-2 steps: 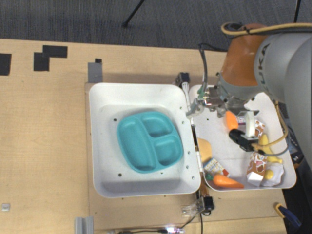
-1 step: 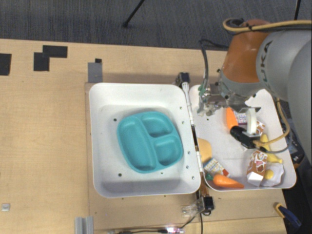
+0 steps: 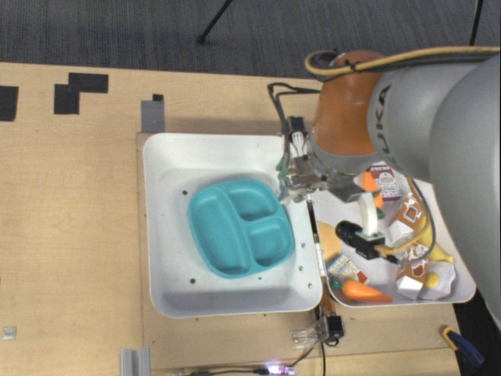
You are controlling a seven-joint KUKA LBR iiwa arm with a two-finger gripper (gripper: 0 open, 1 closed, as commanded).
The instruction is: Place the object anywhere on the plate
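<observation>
Gripper at seam between bins, just beside right rim of plate; apart or together: cannot tell, wrist covers it; nothing visibly held. Plate bare, in left bin, directly left of gripper. Likely objects heaped in right bin: carrot, banana, carton; all right of gripper, carrot nearest frame bottom. Judgement: if nothing held, pick lies rightward, away from plate; if held, short shift left reaches plate.

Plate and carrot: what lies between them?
In the camera view, between the teal plate and the carrot lie a strip of left-bin floor and the two bins' adjoining rims.
</observation>
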